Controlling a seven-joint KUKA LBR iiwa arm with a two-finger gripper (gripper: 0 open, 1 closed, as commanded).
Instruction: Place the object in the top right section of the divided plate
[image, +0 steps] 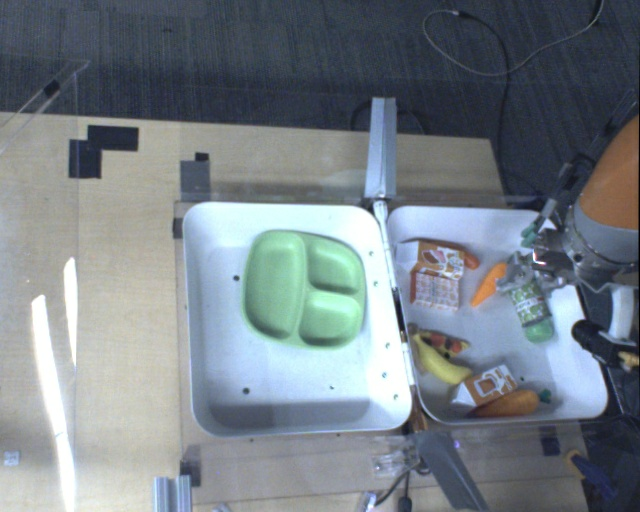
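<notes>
Right now the end effector (528, 262) sits low in the right bin (590, 395), close to a small green bottle (533, 312) and an orange carrot (488, 284), and I cannot tell what, if anything, it holds. Near them lie a snack packet (437, 276), a banana (442, 360), a little box (488, 384) and another carrot (510, 403). Over in the left bin (215, 330) rests the green divided plate (303, 287).

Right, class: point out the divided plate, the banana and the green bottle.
divided plate (272, 285), camera view, its large left section.
banana (445, 365), camera view, middle of its yellow body.
green bottle (535, 315), camera view, its lower body.
</notes>
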